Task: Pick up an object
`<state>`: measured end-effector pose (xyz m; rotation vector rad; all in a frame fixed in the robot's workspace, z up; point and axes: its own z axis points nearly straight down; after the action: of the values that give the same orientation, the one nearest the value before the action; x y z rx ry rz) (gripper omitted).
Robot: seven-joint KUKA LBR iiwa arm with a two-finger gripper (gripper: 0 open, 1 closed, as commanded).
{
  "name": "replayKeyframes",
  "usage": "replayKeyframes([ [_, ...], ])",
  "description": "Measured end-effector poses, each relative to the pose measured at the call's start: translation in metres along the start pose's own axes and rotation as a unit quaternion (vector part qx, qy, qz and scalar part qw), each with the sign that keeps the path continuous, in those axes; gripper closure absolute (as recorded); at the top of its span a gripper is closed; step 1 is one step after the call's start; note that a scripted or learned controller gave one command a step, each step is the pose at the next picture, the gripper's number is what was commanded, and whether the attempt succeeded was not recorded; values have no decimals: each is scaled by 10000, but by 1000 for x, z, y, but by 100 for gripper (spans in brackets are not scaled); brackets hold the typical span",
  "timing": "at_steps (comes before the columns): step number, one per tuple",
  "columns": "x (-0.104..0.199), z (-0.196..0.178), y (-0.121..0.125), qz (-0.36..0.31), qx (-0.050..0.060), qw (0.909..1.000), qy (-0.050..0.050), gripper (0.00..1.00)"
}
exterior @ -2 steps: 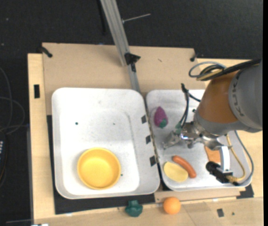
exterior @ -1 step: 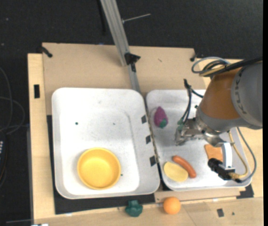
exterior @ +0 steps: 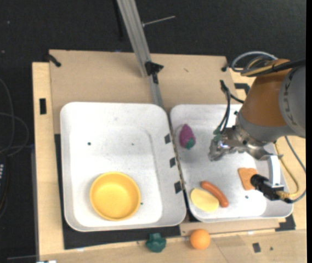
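Note:
My gripper hangs over the middle of the right bin, below the orange wrist band. A purple toy fruit lies to its left near the bin's left wall. In front of the gripper a red-orange sausage rests against a pale yellow oval piece. To the gripper's right, an orange wedge lies beside the arm's black fitting. Nothing shows between the fingers.
The left bin holds a yellow bowl at its front. An orange ball and a green toy lie on the bench in front of the bins. A metal pole slants in from the back.

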<state>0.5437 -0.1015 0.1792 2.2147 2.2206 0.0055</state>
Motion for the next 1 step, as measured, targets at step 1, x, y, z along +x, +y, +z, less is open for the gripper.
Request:
replayKeyframes([
  [1, -6, -61, 8, -1, -9, 10000, -4, 100],
])
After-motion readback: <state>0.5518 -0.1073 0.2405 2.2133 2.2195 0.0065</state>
